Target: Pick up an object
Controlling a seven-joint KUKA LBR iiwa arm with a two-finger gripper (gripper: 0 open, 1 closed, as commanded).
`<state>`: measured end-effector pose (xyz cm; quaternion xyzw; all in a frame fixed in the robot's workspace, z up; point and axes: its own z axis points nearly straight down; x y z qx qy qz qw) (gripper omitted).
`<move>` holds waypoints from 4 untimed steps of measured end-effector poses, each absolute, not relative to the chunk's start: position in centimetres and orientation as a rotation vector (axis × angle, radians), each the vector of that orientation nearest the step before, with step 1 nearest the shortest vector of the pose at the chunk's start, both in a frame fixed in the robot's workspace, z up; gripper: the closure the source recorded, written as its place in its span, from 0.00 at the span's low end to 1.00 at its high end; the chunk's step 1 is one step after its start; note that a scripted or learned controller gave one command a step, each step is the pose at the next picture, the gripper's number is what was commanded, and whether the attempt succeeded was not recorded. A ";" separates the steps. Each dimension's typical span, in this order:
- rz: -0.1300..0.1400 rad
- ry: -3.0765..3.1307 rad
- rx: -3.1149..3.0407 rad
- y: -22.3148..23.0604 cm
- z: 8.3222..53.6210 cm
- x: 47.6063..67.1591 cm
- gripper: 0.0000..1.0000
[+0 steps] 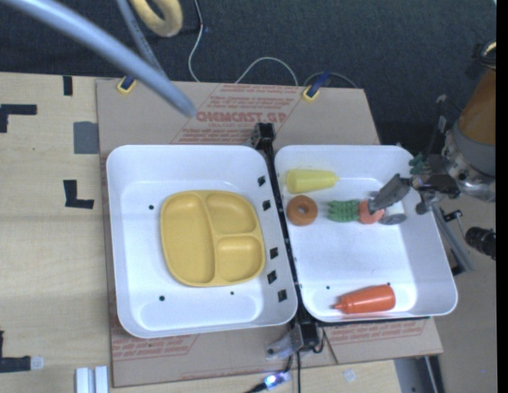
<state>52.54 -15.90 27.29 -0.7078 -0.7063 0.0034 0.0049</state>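
The right bin point(426, 244) holds several toy foods. A yellow corn-like piece point(310, 180) lies near its back wall, with an orange ring point(301, 210) just in front of it. A small toy with a green leafy end point(342, 211) and an orange-red end point(367, 214) lies mid-bin. A red-orange carrot-shaped piece point(366, 300) rests by the front wall. My gripper point(382, 209) reaches in from the right and sits low at the orange-red end of the small toy. It looks open, one finger on each side of that end, with nothing lifted.
The left bin point(131, 219) carries a yellow divided plate point(211, 237). A black divider strip point(274, 219) runs between the bins. A grey pole point(98, 35) and a yellow looped thing point(156, 2) cross the upper left, above the bench.
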 end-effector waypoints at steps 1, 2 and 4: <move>0.002 -2.222 -2.219 -15.9 27.8 52.7 0.00; 0.006 -2.220 -2.217 -15.4 22.8 53.6 0.00; 0.006 -2.219 -2.216 -15.3 11.8 53.6 0.00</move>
